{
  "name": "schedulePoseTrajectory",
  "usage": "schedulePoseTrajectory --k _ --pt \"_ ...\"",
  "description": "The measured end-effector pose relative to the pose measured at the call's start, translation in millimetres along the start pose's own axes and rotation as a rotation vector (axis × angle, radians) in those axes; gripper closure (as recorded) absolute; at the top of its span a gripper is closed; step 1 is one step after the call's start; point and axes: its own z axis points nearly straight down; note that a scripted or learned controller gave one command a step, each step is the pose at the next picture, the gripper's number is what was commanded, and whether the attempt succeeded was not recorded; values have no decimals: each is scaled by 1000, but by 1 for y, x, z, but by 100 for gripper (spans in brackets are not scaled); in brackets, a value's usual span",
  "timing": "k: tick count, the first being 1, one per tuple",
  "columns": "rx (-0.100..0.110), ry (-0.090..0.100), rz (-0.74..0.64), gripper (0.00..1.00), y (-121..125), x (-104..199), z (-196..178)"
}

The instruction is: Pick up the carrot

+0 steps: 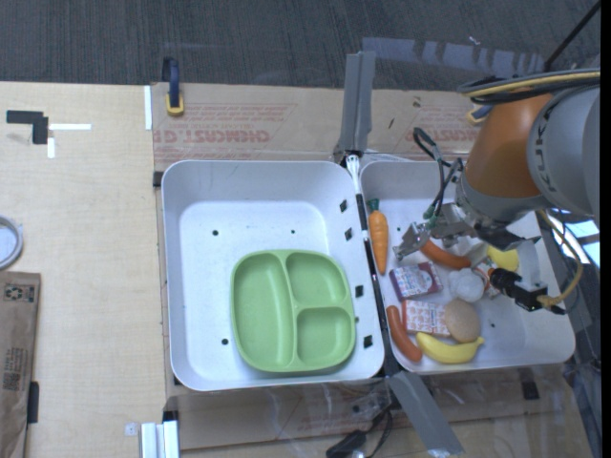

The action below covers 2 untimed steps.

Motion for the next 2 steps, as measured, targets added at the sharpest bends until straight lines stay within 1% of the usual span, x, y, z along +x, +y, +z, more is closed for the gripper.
schedulePoseTrajectory --k 1,2 --pt "-1 -1 5 100 0 -2 -9" --pt "1 -1 619 100 -10 16 -100"
